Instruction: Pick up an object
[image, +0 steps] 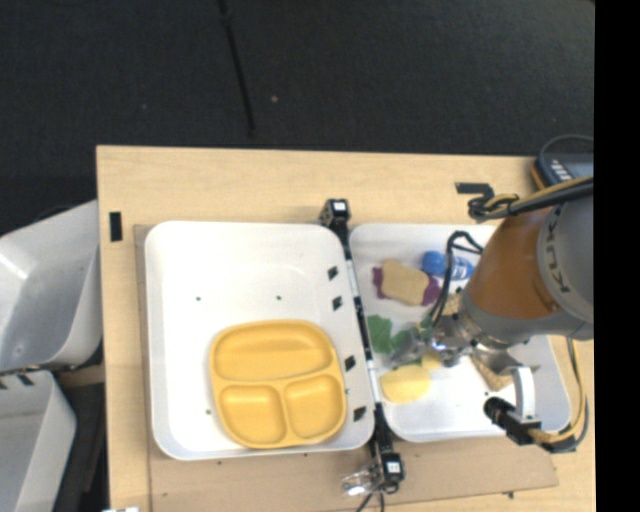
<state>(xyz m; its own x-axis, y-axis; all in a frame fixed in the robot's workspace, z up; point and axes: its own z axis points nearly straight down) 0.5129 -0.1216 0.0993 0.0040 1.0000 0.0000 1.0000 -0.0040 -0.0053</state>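
Arm (520, 275) over rt bin, tool (425, 352) just above yellow obj (405, 385).

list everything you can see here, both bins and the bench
bench: 1, light wood, under both bins
left bin: 1, white, left half of the bench
right bin: 1, white, right of the left bin, touching it
tray: 1, yellow, three compartments, lower part of the left bin
tan block: 1, tan, upper left of the right bin
purple item: 1, purple, partly under the tan block
blue item: 1, blue, top of the right bin, beside the arm
green item: 1, green, left side of the right bin, near the divider
yellow item: 1, pale yellow, lower left of the right bin
arm: 1, grey with orange band, over the right bin
gripper: 1, dark, down among the green and yellow items
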